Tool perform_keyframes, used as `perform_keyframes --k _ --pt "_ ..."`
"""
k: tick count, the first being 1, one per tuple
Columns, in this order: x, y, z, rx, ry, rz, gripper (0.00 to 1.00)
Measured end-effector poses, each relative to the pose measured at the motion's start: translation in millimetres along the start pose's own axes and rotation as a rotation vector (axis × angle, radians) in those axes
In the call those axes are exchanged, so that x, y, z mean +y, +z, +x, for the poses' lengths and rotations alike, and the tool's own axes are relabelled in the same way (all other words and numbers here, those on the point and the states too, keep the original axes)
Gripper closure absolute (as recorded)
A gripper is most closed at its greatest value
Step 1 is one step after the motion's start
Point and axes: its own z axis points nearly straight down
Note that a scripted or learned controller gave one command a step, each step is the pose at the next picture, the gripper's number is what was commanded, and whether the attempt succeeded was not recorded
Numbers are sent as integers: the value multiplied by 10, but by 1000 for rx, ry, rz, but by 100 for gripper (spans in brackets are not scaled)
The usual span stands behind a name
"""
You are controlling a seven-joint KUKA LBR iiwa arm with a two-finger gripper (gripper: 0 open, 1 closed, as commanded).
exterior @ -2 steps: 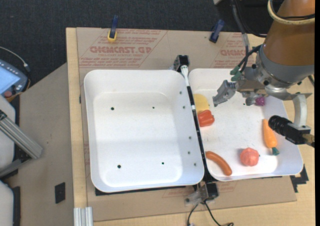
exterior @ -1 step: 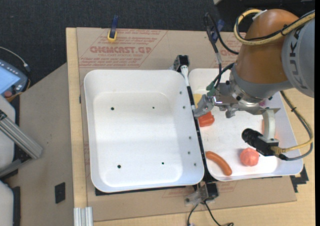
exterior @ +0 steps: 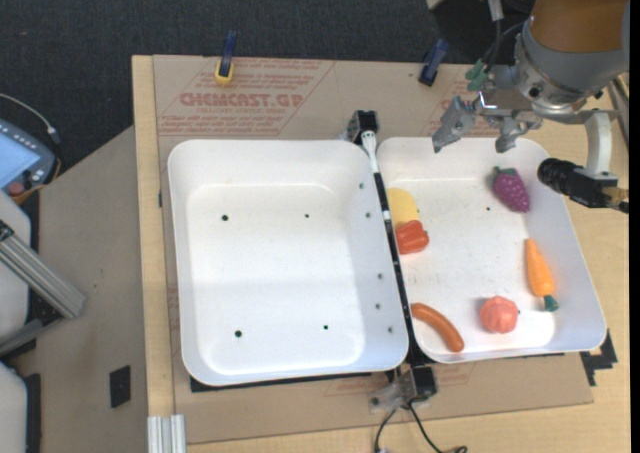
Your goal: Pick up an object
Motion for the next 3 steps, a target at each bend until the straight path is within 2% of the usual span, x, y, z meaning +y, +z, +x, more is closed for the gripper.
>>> perform_keyframes --k 1,2,3 --pt "-32 -58 24 2 -2 9 100" --pt "-342 -1203 402 5 -8 0 100" --pt "-835 -2307 835 7 -9 0 100"
